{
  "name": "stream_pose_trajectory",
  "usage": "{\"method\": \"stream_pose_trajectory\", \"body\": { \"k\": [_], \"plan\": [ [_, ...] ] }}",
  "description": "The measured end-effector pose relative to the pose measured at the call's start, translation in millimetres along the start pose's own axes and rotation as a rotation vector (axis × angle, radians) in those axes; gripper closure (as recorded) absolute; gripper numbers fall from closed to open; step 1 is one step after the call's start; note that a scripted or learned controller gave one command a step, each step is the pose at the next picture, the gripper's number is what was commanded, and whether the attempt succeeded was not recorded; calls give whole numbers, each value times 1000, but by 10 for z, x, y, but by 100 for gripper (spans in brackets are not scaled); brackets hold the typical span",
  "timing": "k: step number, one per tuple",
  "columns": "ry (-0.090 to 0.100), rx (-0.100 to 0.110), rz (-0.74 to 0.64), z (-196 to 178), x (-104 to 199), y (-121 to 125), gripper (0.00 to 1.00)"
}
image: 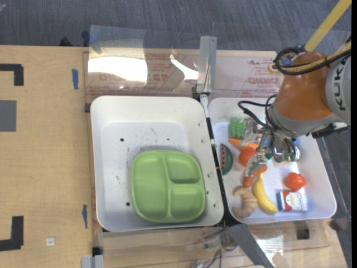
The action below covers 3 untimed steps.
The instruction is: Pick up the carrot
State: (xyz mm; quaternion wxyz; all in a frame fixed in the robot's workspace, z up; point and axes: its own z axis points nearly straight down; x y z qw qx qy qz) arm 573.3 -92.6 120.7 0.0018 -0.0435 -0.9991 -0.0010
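Under my fingertips, the gripper hangs just over the carrot, touching or nearly so; how far apart my fingers stand I cannot tell. Just past them lies a banana. Judging this the approach, next I descend and close. Beyond, my arm shows "KU".

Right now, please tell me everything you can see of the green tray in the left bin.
The green tray is a light green, matte, plastic-looking plate with rounded corners and three compartments: one long on its left side, two smaller on its right. It lies flat, slightly turned, on the floor of the left white bin, toward the near right corner. Nothing lies in its compartments. Its right edge comes close to the bin's right wall; whether they touch is unclear.
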Motion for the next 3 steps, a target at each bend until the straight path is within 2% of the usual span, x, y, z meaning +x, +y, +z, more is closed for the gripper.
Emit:
{"method": "stream_pose_trajectory", "body": {
  "k": [1,2,3],
  "plan": [
    [-12,-1,147,306,-100,9,0],
    [-31,0,145,161,-151,17,100],
    [-11,-1,545,-225,134,-32,100]
  ]
}}
